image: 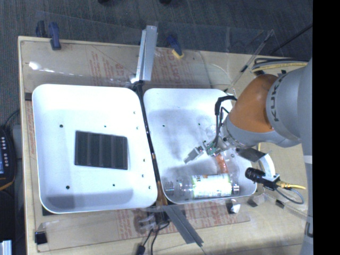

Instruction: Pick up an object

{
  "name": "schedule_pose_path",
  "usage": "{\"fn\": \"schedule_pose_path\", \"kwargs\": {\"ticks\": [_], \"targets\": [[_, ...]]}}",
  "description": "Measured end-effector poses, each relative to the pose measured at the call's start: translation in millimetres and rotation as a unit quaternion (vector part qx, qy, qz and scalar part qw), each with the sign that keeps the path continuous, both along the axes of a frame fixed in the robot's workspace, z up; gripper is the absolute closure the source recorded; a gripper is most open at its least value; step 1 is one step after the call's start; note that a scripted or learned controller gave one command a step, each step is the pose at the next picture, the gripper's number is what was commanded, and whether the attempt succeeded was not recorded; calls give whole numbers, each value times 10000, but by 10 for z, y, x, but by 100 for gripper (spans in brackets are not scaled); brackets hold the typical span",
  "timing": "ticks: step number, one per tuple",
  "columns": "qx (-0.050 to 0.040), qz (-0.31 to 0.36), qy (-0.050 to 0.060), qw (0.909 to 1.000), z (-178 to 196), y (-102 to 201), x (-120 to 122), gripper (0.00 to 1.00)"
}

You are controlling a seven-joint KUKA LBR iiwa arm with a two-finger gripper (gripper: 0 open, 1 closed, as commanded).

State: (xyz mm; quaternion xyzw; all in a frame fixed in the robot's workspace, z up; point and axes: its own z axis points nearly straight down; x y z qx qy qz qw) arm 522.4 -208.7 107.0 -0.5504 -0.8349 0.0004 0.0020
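Note:
In the right bin [175, 116], my gripper [203, 151] hangs low over the floor, right of centre, under the grey arm and its orange band [249, 110]. A clear plastic bottle [204, 187] with a white and green label lies on its side along the bin's front wall, just below the gripper. Close to the gripper's right side I see a small orange and green item [221, 164]; whether it touches the gripper is unclear. A dark grey ribbed rectangular pad [101, 149] lies flat in the middle of the left bin [53, 105].
The two bins meet at a dark divider [149, 142]. A metal bar [146, 52] stands behind them and blue clamps [53, 34] hold the bench's back edge. The arm covers the right bin's right side.

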Motion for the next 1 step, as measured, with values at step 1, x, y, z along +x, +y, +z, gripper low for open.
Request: {"fn": "schedule_pose_path", "kwargs": {"ticks": [1], "targets": [[-12, -86, -28, 10000, 1125, -23, -78, 0]]}}
